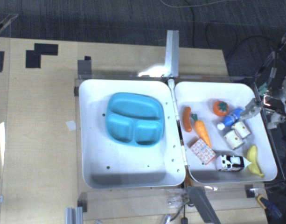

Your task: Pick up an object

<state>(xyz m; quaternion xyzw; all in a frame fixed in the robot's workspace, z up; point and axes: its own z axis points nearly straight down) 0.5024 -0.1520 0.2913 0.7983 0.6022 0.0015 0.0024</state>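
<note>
Over at the right bin's [268, 139] far edge, the gripper [251, 109] sits just beside a blue bottle [230, 119]; can't tell its grip state. Carrot [201, 131], tomato [220, 108], banana [254, 160] lie nearby. Left bin [89, 139] holds a blue tray [134, 119].

Robot hand [273, 107] blurred, cut off at right edge.

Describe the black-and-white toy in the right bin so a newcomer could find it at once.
Start at the right bin, the one crowded with small items rather than the one holding the blue tray. Look along its near edge: the cow toy lies between the checkered packet and the banana. It is the bin's one black-and-white patched item.
</note>
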